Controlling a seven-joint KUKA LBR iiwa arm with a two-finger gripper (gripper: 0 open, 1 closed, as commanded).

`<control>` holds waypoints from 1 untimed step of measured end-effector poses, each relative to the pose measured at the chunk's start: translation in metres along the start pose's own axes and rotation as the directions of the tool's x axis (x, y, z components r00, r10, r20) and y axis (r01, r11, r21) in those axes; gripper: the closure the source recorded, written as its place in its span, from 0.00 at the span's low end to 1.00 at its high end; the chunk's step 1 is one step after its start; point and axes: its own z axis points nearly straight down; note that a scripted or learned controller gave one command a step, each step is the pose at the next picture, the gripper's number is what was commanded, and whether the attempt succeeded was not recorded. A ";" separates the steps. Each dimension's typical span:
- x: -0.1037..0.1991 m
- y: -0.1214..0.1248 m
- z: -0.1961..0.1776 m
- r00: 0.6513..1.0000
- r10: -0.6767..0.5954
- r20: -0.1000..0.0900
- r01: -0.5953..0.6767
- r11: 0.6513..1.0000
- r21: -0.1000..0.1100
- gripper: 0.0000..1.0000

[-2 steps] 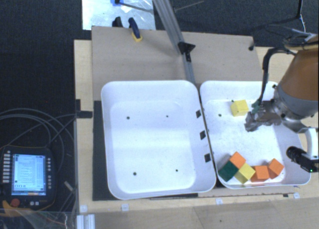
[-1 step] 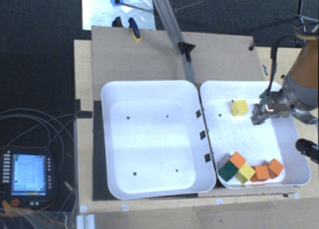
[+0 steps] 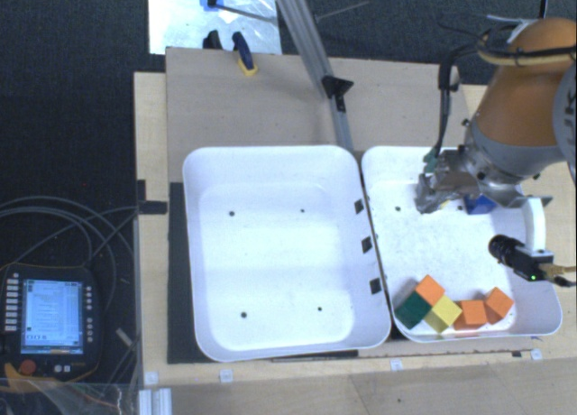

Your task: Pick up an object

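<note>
A cluster of small wooden blocks (image 3: 451, 307), orange, green and yellow, sits in the right white bin's (image 3: 388, 224) near corner, well toward the camera from the tool (image 3: 439, 189); whether that is open or closed I cannot tell.

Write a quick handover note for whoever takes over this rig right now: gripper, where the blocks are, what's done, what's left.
Gripper: low over the far part of the right bin; a grasp can't be confirmed.
Blocks: orange block, green block, yellow block and two more orange blocks clustered at the bin's near edge. A blue object lies beside the gripper.
Done: no pick visible.
Left: grasp and lift one object.
</note>
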 end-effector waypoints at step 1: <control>0.051 0.019 0.011 1.000 0.000 0.000 0.000 1.000 0.001 1.00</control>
